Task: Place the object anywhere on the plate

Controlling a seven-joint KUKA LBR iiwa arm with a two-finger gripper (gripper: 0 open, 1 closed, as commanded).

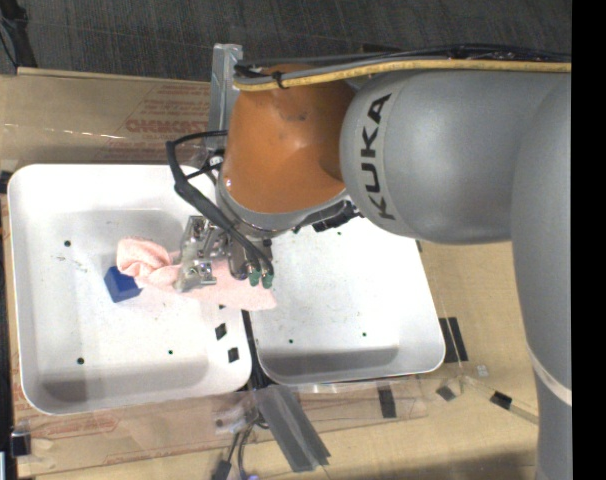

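A crumpled pink cloth (151,261) sprawls across the left white bin (43,298), its right end draped toward the rim shared with the right white bin (383,308). Soft and light, it should bunch easily; a raised fold looks the best hold. A small blue block (122,284) touches its left side. The pincer (223,268) sits over the cloth; whether it grips cannot be told. No plate is discernible.
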